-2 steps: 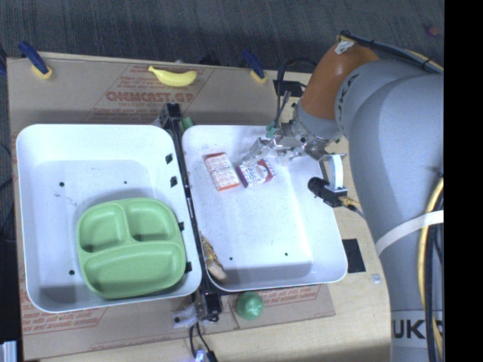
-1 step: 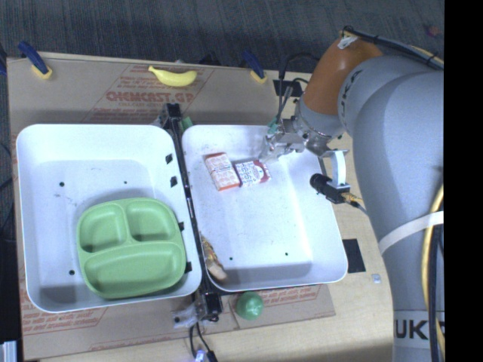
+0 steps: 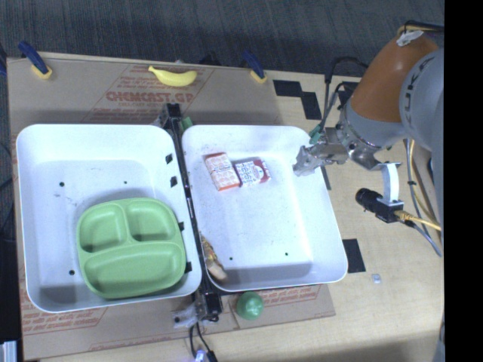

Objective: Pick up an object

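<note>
Both bins point(image 3: 45, 138) are plain white, speckled with small dark dots; the left one carries a pale green divided plate point(image 3: 132, 246). Two small cartons point(image 3: 237, 172) show red and white print. A yellow banana point(image 3: 173, 75) and a green ball point(image 3: 250, 305) lie on brown, red-lettered cardboard point(image 3: 121, 96)

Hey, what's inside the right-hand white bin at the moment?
The right bin holds two small red-and-white cartons lying side by side near its far wall. A small tan object sits at its near-left corner, partly hidden.
</note>
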